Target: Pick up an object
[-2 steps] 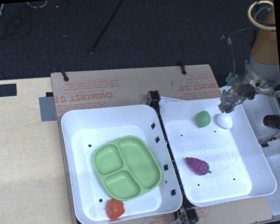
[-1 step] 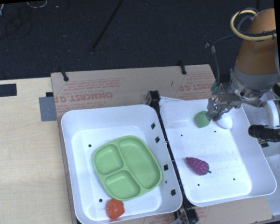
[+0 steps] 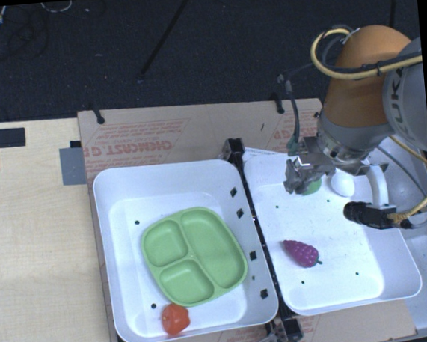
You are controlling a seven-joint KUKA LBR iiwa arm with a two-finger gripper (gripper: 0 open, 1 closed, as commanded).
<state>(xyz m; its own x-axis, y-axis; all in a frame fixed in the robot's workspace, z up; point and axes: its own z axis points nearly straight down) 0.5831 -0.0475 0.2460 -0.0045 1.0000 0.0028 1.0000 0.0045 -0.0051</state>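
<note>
**Green object under the gripper at the right bin's far edge**

The small green object (image 3: 312,187) lies near the far edge of the right-hand shallow white plastic bin (image 3: 405,283), toward its far-left corner, and we judge it the likely target because the grey two-finger gripper (image 3: 302,177) sits directly over it. We cannot tell from this view whether the tool is clenched, released or grasping the piece; most of the piece is covered.

Just beside it, toward the right edge, rests a small white rounded object (image 3: 342,184). A purple, knobbly, berry-like toy (image 3: 302,253) lies apart from both, nearer the bin's middle and left edge, so it should not interfere.

In the left-hand shallow white bin (image 3: 115,206), a light green divided plastic plate (image 3: 194,255) fills the centre, and a small red-orange rounded object (image 3: 175,318) sits at the near edge, just beside the plate.

We judge the pick as not yet confirmed; the white neighbour's closeness could cause a nudge.
</note>
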